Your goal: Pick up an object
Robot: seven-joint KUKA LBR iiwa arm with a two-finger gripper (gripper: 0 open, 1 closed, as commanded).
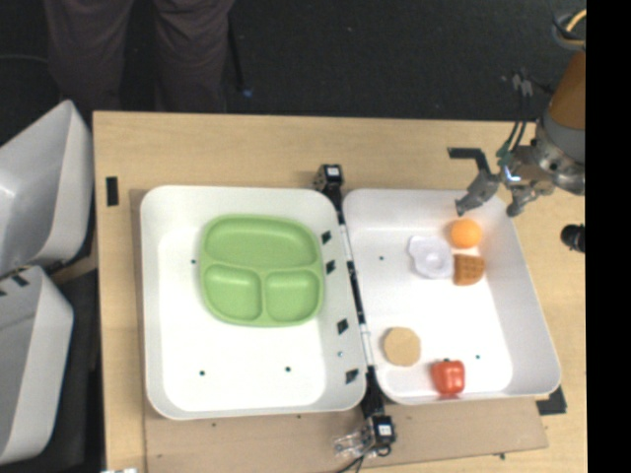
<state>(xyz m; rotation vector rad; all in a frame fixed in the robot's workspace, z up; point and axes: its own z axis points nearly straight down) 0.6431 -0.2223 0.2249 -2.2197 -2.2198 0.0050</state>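
On my left the green divided plate [262, 269] sits alone in the left bin [168, 363]; the right bin [523, 343] holds a tan disc [401, 346], a red pepper-like toy [449, 377], a white cap [429, 257], a brown block [468, 269] and an orange ball [465, 233]. My gripper [493, 201] hangs open and empty just above the ball, at the bin's far-right corner. I judge the risks are a finger catching the bin wall, or the ball rolling off against the block as the fingers close.

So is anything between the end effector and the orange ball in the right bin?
Nothing visible. The end effector, fingers spread, hangs over the bin's far right corner, and the orange ball lies just below it in the picture. The brown block and white piece sit beyond.
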